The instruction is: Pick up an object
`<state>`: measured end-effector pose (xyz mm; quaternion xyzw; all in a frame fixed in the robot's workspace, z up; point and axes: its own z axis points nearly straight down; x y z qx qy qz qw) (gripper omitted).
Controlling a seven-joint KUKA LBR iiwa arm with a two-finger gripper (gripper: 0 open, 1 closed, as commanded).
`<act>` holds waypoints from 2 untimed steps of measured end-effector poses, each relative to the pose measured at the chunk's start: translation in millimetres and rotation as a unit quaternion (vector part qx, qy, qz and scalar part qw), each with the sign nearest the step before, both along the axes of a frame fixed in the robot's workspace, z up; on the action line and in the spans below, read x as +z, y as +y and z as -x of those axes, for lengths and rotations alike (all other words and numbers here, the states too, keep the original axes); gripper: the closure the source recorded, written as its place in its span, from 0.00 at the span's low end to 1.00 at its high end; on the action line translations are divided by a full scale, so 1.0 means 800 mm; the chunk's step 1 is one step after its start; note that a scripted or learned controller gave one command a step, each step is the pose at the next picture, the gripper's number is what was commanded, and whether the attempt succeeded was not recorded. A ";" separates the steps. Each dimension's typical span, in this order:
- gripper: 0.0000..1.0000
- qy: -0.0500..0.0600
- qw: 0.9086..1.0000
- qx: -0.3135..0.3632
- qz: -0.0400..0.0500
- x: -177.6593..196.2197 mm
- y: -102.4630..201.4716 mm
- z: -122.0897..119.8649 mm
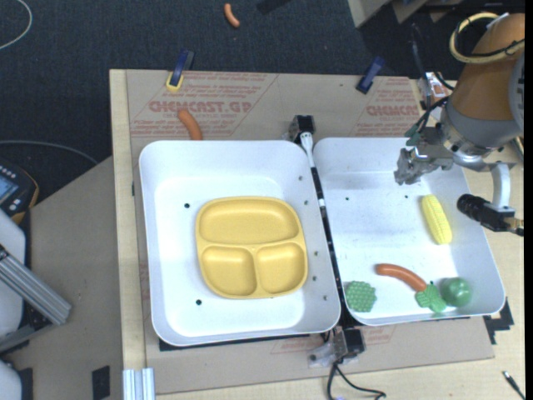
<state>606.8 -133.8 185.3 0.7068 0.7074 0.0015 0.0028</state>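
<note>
In the right bin (366, 223) lie a yellow corn cob (436, 218) near the right side, an orange-red sausage (401, 276) toward the front, a green broccoli piece (360, 295) at the front left and a green leafy vegetable (445, 294) at the front right corner. My gripper (409, 172) hangs over the far right part of this bin, up and left of the corn cob. Nothing shows between its fingers. The small dark fingertips are too unclear to judge.
The left bin (166, 223) holds a yellow three-compartment plate (250, 246). An orange sausage (191, 124) lies on the cardboard behind the left bin, another one (231, 14) on the dark floor. Clamps (177, 71) hold the board's far edge.
</note>
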 end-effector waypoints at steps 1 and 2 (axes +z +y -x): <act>1.00 0.000 1.000 0.000 0.000 0.054 0.000 -0.002; 1.00 0.003 1.000 0.002 -0.002 0.046 0.056 -0.008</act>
